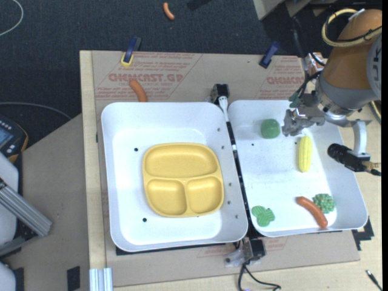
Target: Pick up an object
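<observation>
- Camera view, looking down at a slant on a cardboard-topped surface bearing two white bins side by side.
- Left bin: holds a yellow tray with three compartments, lying flat near the middle.
- Right bin: holds a green ball near the far wall, a corn cob lying lengthwise to the right of it, a sausage and a broccoli floret touching or nearly so near the front right corner, and a second green piece at the front left corner.
- Arm, reaching in from the right, grey with an orange band, over the far right part of the right bin.
- End effector, low over the bin between ball and cob, just right of the ball and just above the cob's top end; nothing seen between the fingers; cannot tell whether wide or narrow.
- Another sausage on the cardboard behind the left bin.
- Small orange piece on the dark floor beyond the surface.
- Blue clamps at the far edge of the cardboard.
</observation>
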Robot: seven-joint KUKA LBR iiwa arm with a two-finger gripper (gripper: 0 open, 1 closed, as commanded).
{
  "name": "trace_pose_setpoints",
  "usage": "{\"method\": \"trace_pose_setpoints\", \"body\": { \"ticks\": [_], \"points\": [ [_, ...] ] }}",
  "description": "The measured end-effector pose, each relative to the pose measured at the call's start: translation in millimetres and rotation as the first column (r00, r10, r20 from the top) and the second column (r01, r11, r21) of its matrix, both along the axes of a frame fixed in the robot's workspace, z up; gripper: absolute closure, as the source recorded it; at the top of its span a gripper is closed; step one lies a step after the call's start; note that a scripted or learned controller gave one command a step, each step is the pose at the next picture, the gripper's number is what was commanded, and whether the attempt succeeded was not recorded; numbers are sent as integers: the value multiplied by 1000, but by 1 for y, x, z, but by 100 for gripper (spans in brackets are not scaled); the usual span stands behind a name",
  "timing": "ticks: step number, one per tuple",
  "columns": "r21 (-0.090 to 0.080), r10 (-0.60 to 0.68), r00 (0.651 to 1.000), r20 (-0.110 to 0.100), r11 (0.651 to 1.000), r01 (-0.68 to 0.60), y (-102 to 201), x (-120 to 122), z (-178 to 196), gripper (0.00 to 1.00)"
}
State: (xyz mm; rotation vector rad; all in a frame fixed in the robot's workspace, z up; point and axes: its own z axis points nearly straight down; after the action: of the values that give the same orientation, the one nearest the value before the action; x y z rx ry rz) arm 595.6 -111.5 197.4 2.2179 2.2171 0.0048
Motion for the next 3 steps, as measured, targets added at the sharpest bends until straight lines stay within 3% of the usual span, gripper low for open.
{"method": "trace_pose_setpoints", "body": {
  "ticks": [1, 2, 3],
  "points": [
    [0, 2, 1000, -1, 1000, -2, 0, 1, 29, 100],
    [2, 6, 1000, -1, 1000, -6, 48, 24, 38, 100],
    [2, 6, 1000, -2, 1000, -6, 91, 61, 21, 100]
  ]
}}
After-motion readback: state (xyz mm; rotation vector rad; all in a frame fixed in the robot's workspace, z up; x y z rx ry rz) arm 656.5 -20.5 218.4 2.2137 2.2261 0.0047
